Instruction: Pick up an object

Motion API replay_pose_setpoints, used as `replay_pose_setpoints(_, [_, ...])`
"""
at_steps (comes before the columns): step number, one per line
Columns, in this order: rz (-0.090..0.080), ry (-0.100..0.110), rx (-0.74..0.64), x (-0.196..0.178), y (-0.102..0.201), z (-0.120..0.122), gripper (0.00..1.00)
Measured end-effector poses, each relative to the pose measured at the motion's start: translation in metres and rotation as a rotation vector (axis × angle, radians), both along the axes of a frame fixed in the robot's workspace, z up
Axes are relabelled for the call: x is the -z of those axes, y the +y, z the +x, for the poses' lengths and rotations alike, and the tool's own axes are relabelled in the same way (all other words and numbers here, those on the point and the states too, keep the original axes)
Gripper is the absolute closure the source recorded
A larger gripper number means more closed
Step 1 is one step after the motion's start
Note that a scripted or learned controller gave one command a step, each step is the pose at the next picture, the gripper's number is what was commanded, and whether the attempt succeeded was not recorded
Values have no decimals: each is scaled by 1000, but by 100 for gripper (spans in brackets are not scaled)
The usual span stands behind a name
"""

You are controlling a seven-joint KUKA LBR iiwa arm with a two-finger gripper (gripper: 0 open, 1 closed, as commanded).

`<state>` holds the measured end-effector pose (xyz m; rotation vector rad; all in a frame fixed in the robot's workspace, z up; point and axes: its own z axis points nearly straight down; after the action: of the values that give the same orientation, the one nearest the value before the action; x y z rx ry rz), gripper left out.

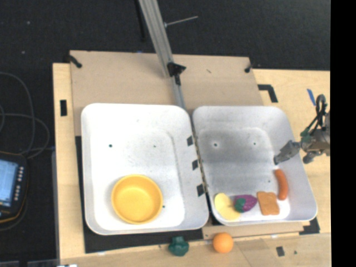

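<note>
Claw [290, 151]: at right bin's [239, 118] right rim; finger spread cannot be told, nothing visibly held. Sausage [282, 183] just below it; orange block [268, 203], purple piece [243, 203], yellow piece [225, 206] lower left. Risk: crowded items against the wall, likely causing a miss.

Two white bins: left bin [100, 127], right bin [233, 121]. Yellow bowl [137, 198]. Red-orange sausage [282, 183]. Orange-brown slab [268, 203]. Purple piece with green end [243, 203]. Pale yellow piece [223, 204]. Orange ball [222, 242]. Dark green object [178, 246]. Tan bench [128, 71].
</note>
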<state>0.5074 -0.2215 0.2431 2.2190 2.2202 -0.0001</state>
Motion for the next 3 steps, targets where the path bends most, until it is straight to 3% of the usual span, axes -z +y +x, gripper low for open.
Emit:
replay_pose_setpoints(2, [1,1,1,99,3,-7,0])
replay_pose_setpoints(3, [-1,-5,5,87,2,-6,100])
